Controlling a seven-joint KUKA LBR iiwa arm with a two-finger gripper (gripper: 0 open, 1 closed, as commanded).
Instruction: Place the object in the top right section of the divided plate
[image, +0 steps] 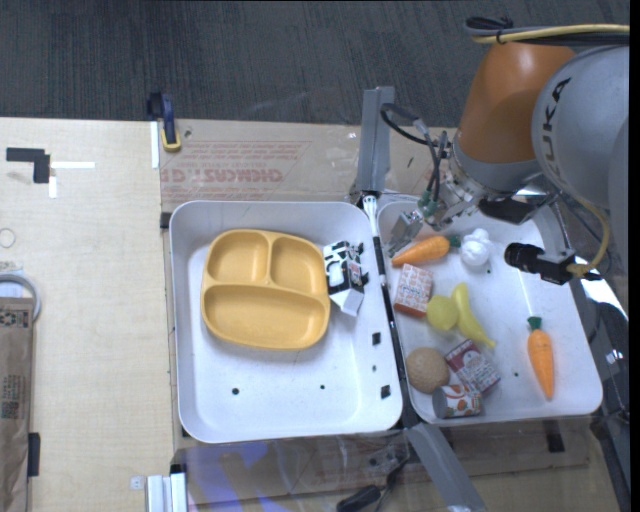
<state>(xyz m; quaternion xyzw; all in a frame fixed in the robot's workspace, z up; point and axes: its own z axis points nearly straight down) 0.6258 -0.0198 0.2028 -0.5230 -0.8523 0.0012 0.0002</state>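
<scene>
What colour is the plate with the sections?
The plate is yellow-orange all over, plain with no pattern, seen clearly in the camera view.

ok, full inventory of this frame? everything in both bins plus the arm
divided plate: 1, yellow, left bin, three sections
black-and-white packet: 1, left bin, against plate's right edge
carrots: 2, orange; one at right bin's top left, one near its right side
white object: 1, right of the upper carrot
yellow fruit: 1, right bin centre
red-and-white cartons: 3; one below the upper carrot, two at bottom
brown round item: 1, bottom left
bins: 2, white
arm: grey, orange band
pincer: over right bin's top left
</scene>
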